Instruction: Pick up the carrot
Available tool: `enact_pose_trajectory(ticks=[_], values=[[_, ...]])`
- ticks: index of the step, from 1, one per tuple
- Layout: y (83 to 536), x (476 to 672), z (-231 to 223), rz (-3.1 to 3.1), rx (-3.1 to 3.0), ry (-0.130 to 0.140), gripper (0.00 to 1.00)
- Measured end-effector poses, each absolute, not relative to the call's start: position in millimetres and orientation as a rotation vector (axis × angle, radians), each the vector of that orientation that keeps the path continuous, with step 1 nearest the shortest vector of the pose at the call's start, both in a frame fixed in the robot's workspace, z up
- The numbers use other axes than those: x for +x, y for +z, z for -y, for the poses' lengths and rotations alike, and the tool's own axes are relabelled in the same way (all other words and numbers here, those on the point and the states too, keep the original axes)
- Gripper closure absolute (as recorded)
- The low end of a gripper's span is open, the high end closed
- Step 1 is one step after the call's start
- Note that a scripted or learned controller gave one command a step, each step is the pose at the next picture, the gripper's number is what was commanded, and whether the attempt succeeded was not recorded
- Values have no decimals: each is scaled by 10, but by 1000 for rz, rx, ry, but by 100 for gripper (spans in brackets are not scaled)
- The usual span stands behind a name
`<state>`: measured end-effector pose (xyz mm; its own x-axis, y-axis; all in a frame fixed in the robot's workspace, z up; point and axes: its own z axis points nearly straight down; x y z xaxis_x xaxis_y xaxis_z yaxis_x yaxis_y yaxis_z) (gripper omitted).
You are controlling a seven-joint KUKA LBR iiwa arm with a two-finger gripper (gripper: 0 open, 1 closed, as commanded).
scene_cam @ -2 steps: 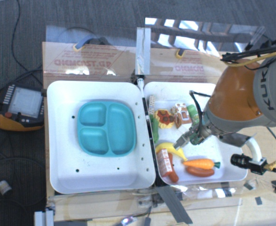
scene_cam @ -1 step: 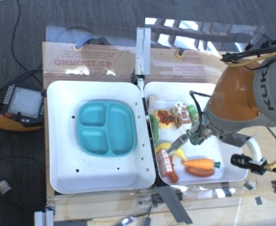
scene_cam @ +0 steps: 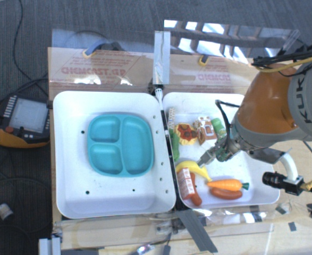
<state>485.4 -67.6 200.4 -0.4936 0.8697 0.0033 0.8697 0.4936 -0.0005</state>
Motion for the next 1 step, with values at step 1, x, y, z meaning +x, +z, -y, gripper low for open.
enact_pose_trajectory(ticks=[1], values=[[2003,4854,677,2712,-1579,-2,0]])
